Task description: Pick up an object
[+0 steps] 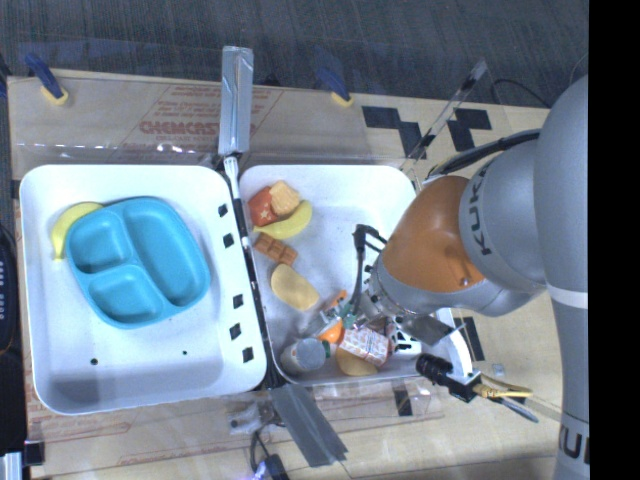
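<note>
The gripper (362,320) is lowered into the right bin (330,183) among small items; the fingers' state cannot be told. A blue tray (140,258) is seen in the left bin (40,298).

From my feed I see a dark grey carpeted floor (150,8) beyond the far edge of the desk (120,118), whose top is brown cardboard with faint red printing. Blue clamps (45,78) grip that far edge, and black-and-white marker squares (400,128) sit toward the right under even light.
</note>
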Robot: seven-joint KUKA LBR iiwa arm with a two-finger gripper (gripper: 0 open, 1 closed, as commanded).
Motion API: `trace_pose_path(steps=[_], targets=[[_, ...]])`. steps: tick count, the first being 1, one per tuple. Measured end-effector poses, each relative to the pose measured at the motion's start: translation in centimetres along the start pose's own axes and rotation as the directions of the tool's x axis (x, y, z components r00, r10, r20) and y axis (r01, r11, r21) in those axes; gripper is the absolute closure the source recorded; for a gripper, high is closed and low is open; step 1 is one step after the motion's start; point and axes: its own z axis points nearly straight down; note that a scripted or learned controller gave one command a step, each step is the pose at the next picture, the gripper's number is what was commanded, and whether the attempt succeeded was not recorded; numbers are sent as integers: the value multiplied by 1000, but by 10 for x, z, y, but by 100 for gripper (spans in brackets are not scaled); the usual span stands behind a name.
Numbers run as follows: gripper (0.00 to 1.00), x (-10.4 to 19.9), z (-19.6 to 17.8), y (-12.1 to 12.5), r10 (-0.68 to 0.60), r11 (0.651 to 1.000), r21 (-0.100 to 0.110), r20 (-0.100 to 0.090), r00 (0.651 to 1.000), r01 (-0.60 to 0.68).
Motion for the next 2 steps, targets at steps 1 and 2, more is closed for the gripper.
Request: trace_pose_path(steps=[1,2], targets=[[100,0,-10,1,-5,1000,0,-1,1000,5],[100,45,-95,96,253,968,0,-1,968,-253]])
